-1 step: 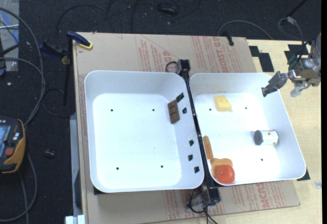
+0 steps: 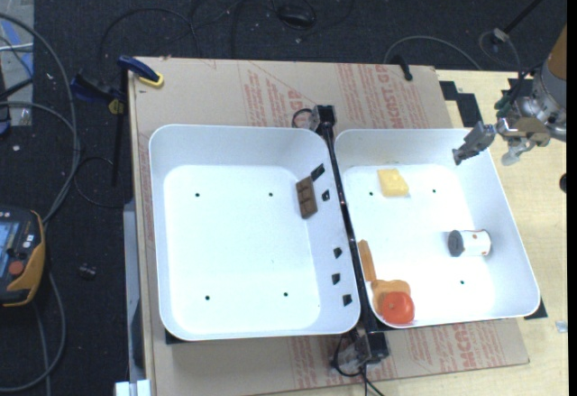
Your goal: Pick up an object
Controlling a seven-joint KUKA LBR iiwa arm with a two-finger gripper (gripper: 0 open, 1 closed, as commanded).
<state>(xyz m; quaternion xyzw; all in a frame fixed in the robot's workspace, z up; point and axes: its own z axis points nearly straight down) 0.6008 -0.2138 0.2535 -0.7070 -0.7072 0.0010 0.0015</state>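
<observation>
Our gripper [image 2: 491, 143] hangs with jaws wide and empty; we should drop straight over the yellow block [image 2: 392, 182].

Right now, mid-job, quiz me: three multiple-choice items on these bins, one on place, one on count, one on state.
1. Where is the brown block?
A. left bin
B. right bin
C. bare bench

2. How many objects lie in the right bin?
A. one
B. three
C. six

3. Where is the gripper?
A. clamped on the yellow piece
B. over the right bin's far right corner, carrying nothing
C. inside the left bin

Key: 1 A, it leans on the left bin's right wall. 2 B, yellow piece, white cylinder, orange-red toy. 3 B, nothing between its jaws.
</observation>
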